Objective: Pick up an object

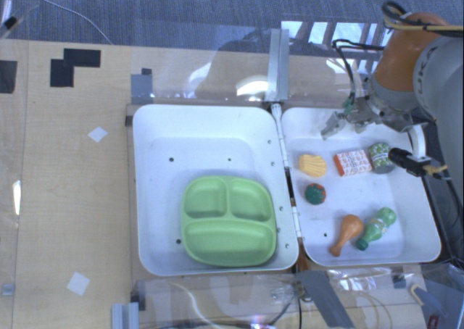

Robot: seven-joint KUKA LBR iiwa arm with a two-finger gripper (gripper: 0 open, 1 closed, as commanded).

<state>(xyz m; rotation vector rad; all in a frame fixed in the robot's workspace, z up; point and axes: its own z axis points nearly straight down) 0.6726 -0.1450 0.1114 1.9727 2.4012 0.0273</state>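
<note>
From the camera view, the two white bins sit side by side: the left bin (156,139) bears a green divided plate (228,220), and the right bin (417,248) carries the small items. The gripper (339,125) hangs over the far part of the right bin, its fingers spread apart with nothing between them (the metal tips point toward the left and near side).

Just near and left of the tips lies a yellow corn-like toy (313,165), the closest candidate for a pick; the gripper is apart from it. A red and white box (353,163) lies beside it to the right, its long axis roughly left to right, and a green can (380,158) touches the box's right end. Nearer the camera are a small green and red ball-shaped toy (315,193), a drumstick (346,233) and a green bottle (376,227), both lying slantwise, well apart from the fingers.
</note>
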